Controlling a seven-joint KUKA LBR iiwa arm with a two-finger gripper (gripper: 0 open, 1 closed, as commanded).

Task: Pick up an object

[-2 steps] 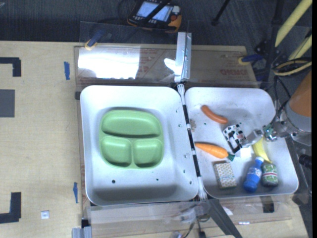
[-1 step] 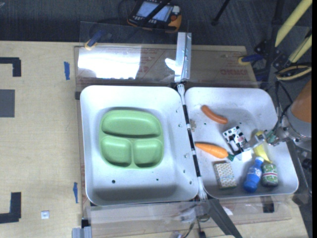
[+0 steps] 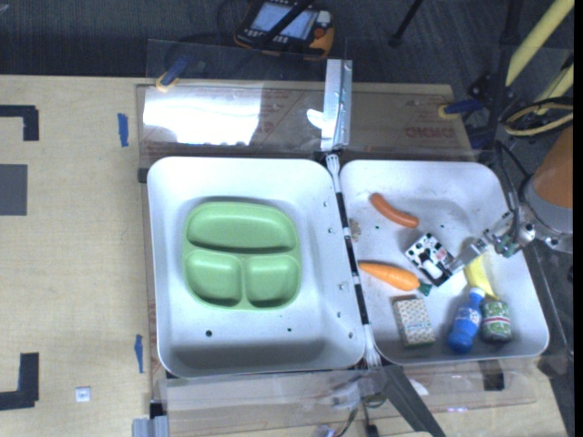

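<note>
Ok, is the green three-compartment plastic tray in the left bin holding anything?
Empty. All three compartments of the green three-compartment plastic tray show bare green plastic; the small items all lie in the white right bin.

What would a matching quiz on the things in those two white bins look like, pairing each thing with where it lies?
Things:
1. green three-compartment plastic tray
2. orange sausage-shaped toy
3. blue plastic bottle
4. tan speckled sponge block

Places:
A. right bin, near its front edge, just left of the blue plastic bottle
B. right bin, farthest back of its items
C. left bin, in the middle
D. right bin, front, beside a small green-topped jar

Pairs: 1-C, 2-B, 3-D, 4-A
</note>
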